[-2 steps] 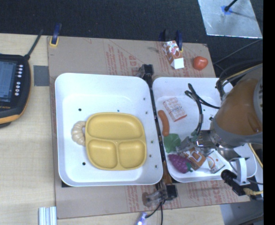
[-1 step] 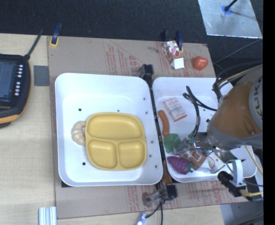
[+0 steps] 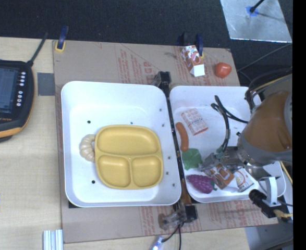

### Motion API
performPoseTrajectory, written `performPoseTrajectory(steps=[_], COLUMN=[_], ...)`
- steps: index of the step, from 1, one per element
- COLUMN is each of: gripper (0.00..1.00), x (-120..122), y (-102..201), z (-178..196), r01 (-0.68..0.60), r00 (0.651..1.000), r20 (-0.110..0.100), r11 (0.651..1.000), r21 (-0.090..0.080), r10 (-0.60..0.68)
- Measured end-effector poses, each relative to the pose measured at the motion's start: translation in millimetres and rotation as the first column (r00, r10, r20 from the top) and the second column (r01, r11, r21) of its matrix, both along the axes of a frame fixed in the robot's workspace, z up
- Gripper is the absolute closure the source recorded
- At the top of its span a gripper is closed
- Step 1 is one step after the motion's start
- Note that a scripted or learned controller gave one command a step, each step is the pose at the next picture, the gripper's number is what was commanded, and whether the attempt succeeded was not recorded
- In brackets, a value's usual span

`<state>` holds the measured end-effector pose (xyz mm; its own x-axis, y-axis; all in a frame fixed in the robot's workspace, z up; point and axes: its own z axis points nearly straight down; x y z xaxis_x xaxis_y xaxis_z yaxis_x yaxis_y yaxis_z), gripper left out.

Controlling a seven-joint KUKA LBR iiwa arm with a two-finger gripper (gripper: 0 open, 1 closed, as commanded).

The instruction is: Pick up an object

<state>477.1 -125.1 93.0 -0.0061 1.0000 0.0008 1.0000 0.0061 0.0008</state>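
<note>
Reaching in from the right, the grey arm's two-finger gripper (image 3: 219, 163) sits low in the right-hand shallow white bin (image 3: 205, 95), over small printed snack packets (image 3: 231, 177) beside a purple grape bunch (image 3: 200, 183) and a green leafy piece (image 3: 191, 158); whether its fingers are spread or pinching, I cannot tell

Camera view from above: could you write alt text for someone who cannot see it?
A grey robot arm reaches from the right, its end effector low over small food items in the right bin. The left bin holds a yellow divided tray.
</note>
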Motion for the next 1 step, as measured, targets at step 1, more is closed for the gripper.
performPoseTrajectory(steps=[1], gripper=[0.00], x=[84.2], y=[-83.9], z=[-0.9], r01=[0.002], r00=[1.000], r20=[-0.002], r11=[1.000], r21=[-0.002], r10=[-0.002])
